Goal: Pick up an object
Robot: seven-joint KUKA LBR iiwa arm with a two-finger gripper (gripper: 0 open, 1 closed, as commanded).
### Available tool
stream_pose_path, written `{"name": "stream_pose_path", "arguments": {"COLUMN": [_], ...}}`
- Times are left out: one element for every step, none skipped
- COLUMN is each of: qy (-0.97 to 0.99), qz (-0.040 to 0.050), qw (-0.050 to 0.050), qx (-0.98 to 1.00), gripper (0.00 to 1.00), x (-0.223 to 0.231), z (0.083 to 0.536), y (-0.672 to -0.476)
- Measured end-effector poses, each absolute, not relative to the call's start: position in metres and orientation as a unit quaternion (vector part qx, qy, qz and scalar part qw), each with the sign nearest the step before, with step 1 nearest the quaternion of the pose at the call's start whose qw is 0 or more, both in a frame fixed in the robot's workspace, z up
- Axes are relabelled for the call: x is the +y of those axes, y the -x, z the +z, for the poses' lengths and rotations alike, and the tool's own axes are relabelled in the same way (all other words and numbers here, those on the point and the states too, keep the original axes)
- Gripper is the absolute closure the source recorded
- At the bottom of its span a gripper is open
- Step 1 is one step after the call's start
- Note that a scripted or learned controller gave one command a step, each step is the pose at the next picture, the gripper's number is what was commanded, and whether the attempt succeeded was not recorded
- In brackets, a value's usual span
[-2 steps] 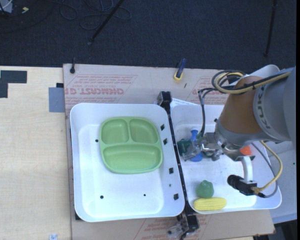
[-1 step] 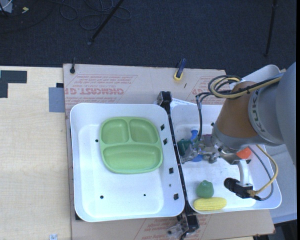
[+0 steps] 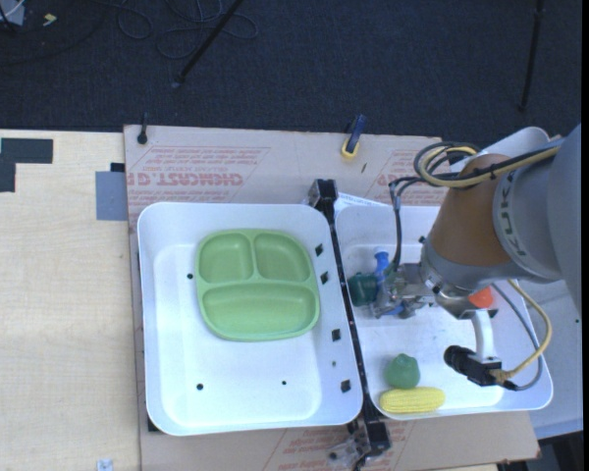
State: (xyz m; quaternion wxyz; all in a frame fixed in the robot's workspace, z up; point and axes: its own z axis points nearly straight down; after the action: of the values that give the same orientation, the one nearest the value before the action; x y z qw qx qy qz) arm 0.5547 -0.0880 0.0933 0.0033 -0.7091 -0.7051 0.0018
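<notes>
My gripper [image 3: 381,298] is low in the right bin [image 3: 530,392], near its left wall. A small teal object [image 3: 360,286] lies right at the gripper's tip, and a blue piece [image 3: 381,262] stands just behind it; whether either is between the fingers I cannot tell. Nearer the front of the same bin lie a green round object [image 3: 403,370] and a yellow corn cob [image 3: 412,399], both apart from the gripper. A small orange object [image 3: 481,298] peeks out from under the wrist.
The left bin [image 3: 167,381] holds a green divided plate [image 3: 256,285] in its back half. A black divider [image 3: 340,302] separates the two bins. The arm covers the right bin's back right part.
</notes>
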Motion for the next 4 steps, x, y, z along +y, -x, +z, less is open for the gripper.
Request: {"name": "stream_pose_path", "arguments": {"qy": [0.709, 0.709, 0.707, 0.707], "qz": [0.0031, 0.0010, 0.0023, 0.0009], "qw": [0.004, 0.002, 0.003, 0.002], "qx": [-0.706, -0.705, -0.707, -0.707], "gripper": [1.00, 1.00, 1.00, 1.00], "x": [-0.086, -0.086, -0.082, -0.081], "z": [0.129, 0.163, 0.200, 0.224], "y": [-0.550, -0.547, -0.544, -0.544]}}
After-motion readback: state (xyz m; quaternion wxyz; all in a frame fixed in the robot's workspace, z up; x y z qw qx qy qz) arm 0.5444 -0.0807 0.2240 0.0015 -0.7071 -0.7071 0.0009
